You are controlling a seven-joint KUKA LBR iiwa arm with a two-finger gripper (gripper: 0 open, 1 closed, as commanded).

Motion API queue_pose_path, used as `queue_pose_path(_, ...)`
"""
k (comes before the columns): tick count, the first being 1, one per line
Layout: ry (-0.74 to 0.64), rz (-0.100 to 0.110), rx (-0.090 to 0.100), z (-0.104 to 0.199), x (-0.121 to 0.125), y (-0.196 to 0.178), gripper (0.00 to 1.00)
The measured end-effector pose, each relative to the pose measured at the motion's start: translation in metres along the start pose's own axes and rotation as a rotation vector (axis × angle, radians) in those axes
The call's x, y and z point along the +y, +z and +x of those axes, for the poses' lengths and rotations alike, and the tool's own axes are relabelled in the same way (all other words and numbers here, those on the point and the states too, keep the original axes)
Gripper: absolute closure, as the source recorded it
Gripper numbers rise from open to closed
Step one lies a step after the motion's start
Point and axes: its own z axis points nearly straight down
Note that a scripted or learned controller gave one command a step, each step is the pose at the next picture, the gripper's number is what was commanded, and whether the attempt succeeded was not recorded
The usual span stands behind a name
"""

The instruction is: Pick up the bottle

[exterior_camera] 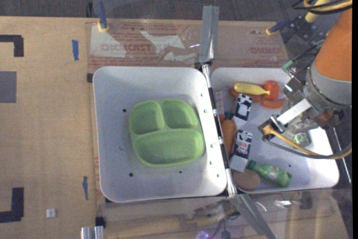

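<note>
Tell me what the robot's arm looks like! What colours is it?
The arm is grey, round and thick, with a big orange band above the wrist. The gripper end is made of pale metal pieces with dark parts. A yellow and black cable loops underneath it.

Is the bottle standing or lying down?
Lying down. The green bottle rests on its side on the floor of the right bin, cap toward the brown disc, apart from the gripper.

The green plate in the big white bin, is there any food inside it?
No. The green plate has three hollows, and all three look bare. What lies under it is hidden. The food toys and the green bottle are in the other bin.
</note>
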Motion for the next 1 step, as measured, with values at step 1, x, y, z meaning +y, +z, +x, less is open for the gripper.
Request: queue_pose_path(1, 0.000, 0.000, 0.000, 0.0000, -0.0001, -0.0001, 0.00)
